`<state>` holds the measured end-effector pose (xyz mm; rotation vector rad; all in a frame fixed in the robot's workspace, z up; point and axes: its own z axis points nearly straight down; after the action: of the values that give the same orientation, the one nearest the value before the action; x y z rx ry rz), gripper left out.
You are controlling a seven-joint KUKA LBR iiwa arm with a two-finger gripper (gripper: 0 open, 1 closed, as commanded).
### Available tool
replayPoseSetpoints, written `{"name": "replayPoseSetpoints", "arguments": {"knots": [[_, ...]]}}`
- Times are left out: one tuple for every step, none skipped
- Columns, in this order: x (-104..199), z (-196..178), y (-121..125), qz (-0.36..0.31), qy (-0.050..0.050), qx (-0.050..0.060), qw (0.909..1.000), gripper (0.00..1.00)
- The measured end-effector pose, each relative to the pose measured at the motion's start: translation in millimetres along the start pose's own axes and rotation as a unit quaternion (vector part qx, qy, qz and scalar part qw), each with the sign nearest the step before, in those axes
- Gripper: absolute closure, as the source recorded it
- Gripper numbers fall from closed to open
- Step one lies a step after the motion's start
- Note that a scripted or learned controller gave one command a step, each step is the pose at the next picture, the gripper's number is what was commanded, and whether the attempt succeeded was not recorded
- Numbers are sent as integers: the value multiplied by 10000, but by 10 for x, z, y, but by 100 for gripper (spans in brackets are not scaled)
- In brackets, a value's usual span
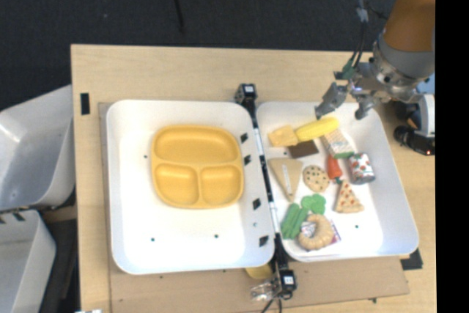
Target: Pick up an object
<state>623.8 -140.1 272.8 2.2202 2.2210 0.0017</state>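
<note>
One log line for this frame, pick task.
gripper: open, above right bin's far edge | held: nothing | nearest: corn cob | yellow tray: left bin

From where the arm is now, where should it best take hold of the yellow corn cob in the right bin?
Probably across the middle of the corn cob, coming straight down from above. It lies flat and long, slanting up to the right, so the narrow width suits the gripper. The yellow wedge touches its left end and the brown piece sits close below, so the middle leaves most room.
</note>
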Motion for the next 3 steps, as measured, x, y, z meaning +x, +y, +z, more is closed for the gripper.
{"name": "replayPoseSetpoints", "arguments": {"knots": [[916, -49, -233, -42, 8, 14, 10000, 0], [857, -153, -218, -13, -1, -2, 10000, 100], [913, -296, -353, 5, -11, 15, 10000, 100]]}}
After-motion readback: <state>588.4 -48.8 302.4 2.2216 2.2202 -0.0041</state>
